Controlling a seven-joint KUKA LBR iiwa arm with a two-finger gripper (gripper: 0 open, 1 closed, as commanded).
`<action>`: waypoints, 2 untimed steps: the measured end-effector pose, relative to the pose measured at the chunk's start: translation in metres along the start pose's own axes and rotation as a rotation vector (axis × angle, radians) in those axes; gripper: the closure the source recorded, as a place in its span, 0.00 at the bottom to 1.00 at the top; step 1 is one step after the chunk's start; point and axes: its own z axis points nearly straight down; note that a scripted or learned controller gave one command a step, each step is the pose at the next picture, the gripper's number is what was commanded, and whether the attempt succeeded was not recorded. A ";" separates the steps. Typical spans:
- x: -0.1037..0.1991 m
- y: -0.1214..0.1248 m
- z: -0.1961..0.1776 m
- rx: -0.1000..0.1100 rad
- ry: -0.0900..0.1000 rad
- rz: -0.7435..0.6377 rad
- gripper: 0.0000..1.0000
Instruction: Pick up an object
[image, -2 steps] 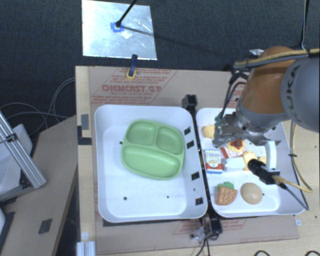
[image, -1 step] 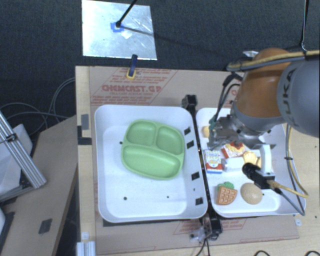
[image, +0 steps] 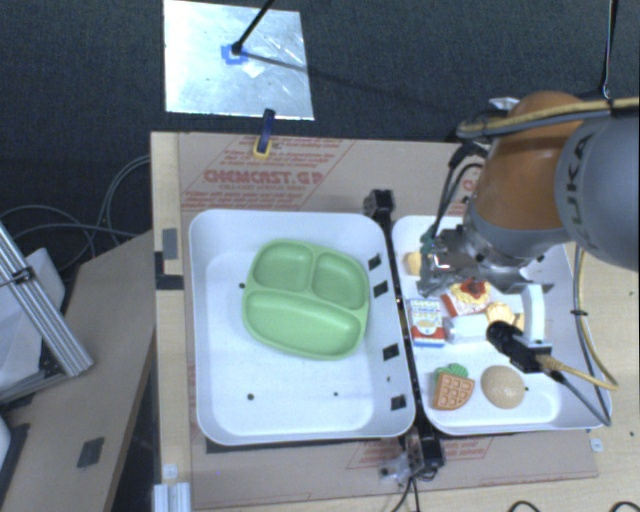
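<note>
Over right bin's (image: 575, 415) far edge: gripper (image: 447, 262) above toys, grip state cannot tell | milk carton (image: 427, 322) by left wall, waffle (image: 452, 388), bread roll (image: 503, 386) near edge | step: approach | next: descend on one item, clamp.

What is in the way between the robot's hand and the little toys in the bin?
Nothing visible. The hand is low in the right bin, right beside the small carton and red toy. The waffle and egg-shaped toy lie uncovered nearby.
</note>
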 end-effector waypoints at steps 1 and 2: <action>-0.003 -0.008 0.010 0.002 -0.001 0.002 1.00; 0.012 0.001 0.016 0.000 0.000 -0.003 1.00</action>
